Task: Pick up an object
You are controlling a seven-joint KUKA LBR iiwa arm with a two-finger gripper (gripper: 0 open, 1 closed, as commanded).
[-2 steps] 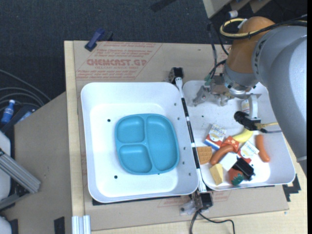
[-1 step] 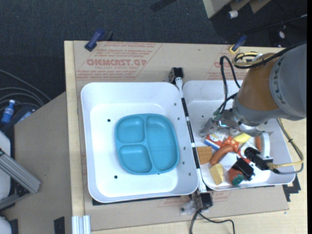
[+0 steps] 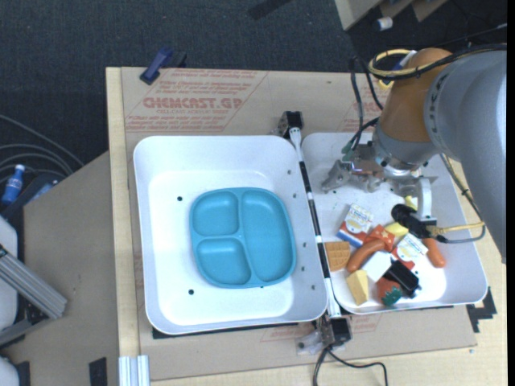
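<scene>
Nearest, at the front of the right bin point(image 3: 463, 284), lies my choice of targets: a yellow wedge point(image 3: 356, 285), a black and green piece point(image 3: 397, 283), then an orange sausage shape point(image 3: 372, 248) and a small printed packet point(image 3: 357, 216), all heaped touching. In the left bin point(image 3: 153, 215) sits a blue divided plate point(image 3: 241, 236). Farther back, my jaws point(image 3: 354, 171) hang over bare floor of the right bin; whether they're open or closed I cannot tell. The crowding worries me: closing there could nudge neighbours or pinch two things.

the left bin point(image 3: 153, 215) offers open floor around the blue divided plate point(image 3: 241, 237); toy food point(image 3: 386, 256) crowds the right bin's point(image 3: 467, 284) near half under the arm point(image 3: 451, 95).
</scene>
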